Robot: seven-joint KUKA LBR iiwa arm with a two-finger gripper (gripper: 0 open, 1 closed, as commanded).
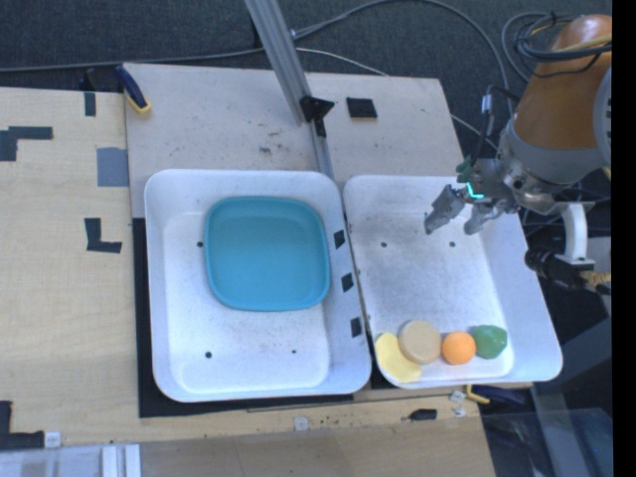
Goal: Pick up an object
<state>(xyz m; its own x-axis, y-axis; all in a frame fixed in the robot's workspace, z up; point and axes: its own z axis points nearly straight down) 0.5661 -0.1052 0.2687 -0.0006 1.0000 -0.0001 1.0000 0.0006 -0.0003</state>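
My gripper [459,217] hangs over the far right part of the right bin [427,266], its two fingers spread open with nothing between them. Along the near edge of that bin lie a yellow piece [390,360], a tan round disc [419,342] partly on top of it, an orange ball [457,348] and a green object [489,340]. These objects sit well below the gripper in the view, toward the front of the bin.
The left bin [179,356] holds a teal square plate [266,252]. A grey metal pole [283,48] rises from between the two bins at the back. Cables run behind the bench at the upper right.
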